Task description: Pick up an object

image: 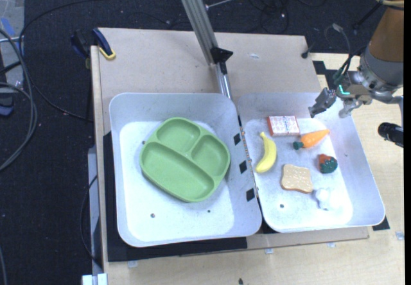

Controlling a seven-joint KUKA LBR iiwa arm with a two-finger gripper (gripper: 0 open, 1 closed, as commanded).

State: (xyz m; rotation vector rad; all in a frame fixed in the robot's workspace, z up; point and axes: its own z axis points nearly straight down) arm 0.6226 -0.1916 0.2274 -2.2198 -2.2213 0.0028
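Overhead, open claw (335,103) hovers above carrot (313,138).

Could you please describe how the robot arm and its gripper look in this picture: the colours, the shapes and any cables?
The arm is a thick rounded tube with an orange band above a grey wrist section. A thin dark cable loops beside it. The two-finger gripper is a compact grey and dark metal block with a small teal spot on it, and two short jaws that stick out from it.

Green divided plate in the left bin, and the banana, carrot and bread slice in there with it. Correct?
Not quite. The green plate lies in the left bin, but the banana, carrot and bread slice lie in the right bin, as the camera view shows.
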